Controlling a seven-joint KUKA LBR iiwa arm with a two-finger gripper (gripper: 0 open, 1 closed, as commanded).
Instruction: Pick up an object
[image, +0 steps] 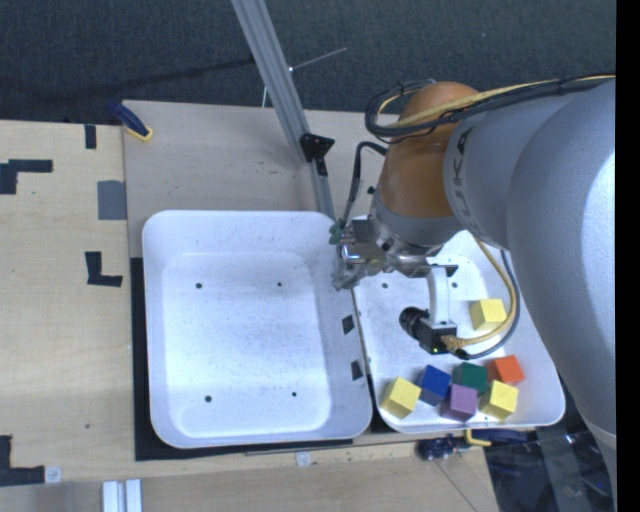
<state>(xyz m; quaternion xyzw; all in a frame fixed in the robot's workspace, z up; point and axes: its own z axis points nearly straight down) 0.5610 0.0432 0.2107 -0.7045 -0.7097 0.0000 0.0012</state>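
The gripper (347, 258) hangs over the left rim of the right bin (452, 248), where that bin meets the left bin (160, 300). Whether it is released or clenched cannot be told from this angle.

The blocks lie well apart from the gripper, in the near right part of the right bin, all resting on its white floor. They are small cubes of like size, each in one plain colour.

There are seven blocks: three yellow, one blue, one green, one purple and one orange. Six of them cluster along the bin's near edge. The left yellow block (401, 396) sits at the cluster's left end, with the blue block (435, 381) just beside it. The purple block (463, 400) lies just beside the blue one, and the green block (470, 377) is close behind the purple. The orange block (508, 369) is just right of the green, and the right yellow block (503, 399) sits in front of the orange. The upper yellow block (488, 313) stands alone, farther back in the bin.

There are two bins, side by side.
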